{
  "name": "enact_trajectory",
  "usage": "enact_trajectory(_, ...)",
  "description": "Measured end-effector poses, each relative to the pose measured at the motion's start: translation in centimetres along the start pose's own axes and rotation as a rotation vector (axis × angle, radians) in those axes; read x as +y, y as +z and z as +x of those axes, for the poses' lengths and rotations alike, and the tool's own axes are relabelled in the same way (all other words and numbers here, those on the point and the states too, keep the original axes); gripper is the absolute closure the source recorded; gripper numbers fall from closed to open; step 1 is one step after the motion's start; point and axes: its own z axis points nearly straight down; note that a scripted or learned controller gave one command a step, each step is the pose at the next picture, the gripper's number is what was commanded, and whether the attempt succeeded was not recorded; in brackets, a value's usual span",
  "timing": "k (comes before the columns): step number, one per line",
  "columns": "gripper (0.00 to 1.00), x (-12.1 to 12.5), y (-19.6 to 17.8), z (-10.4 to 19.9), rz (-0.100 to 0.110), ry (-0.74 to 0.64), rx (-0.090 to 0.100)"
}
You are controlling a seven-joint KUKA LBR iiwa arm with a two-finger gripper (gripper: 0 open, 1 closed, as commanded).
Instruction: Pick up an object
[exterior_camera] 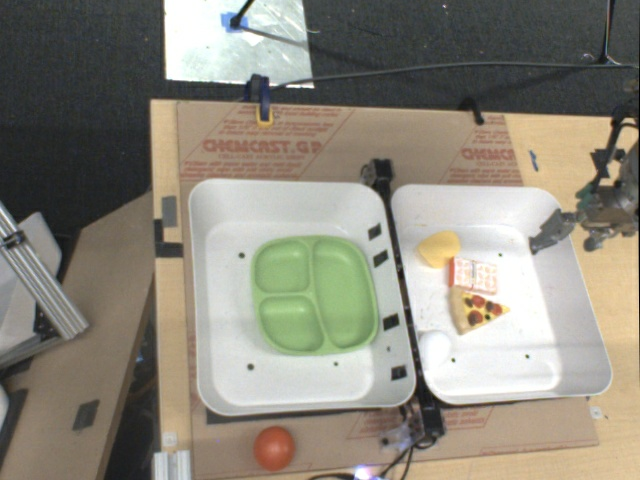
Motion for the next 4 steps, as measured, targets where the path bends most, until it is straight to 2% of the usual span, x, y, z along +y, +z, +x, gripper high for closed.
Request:
enact_trajectory(1, 0.00, 0.2, -0.6, 0.1, -0.010, -0.003, -0.002)
enact_trajectory(3, 0.00, -1.1, 8.6, -0.1, -0.007, -0.001, -0.001)
enact_trajectory(4, 0.00, -0.5, 14.6, 0.3, -0.008, -0.001, -0.001)
